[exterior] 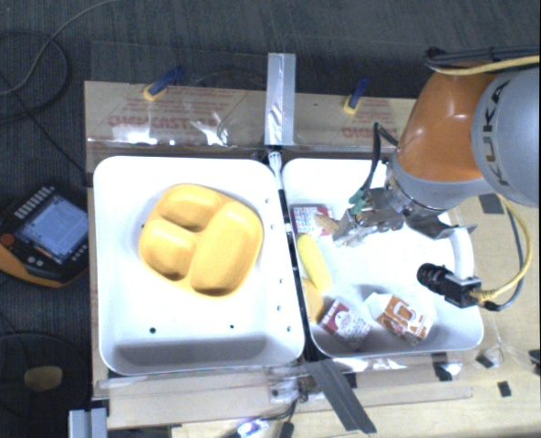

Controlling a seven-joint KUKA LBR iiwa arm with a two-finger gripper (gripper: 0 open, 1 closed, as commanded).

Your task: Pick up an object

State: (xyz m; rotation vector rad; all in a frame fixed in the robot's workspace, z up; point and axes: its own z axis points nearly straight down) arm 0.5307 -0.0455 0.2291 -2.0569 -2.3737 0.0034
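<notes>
My gripper (354, 224) hangs low over the upper middle of the right bin (471, 336), under the orange band of the arm. Just left of it lies a small red and white packet (306, 217), close to the gripper tip; whether they touch is unclear. A yellow banana-shaped piece (314, 263) lies along the bin's left wall below that. Near the front sit a red and white pouch (343, 321) and an orange and white carton (403, 318). A large lumpy yellow object (201, 237) fills the middle of the left bin (124, 336).
The divider between the bins (288, 245) runs just left of the banana piece. A black fitting with a yellow cable (448, 283) juts over the right bin's right side. A control pendant (40, 235) lies on the floor at left.
</notes>
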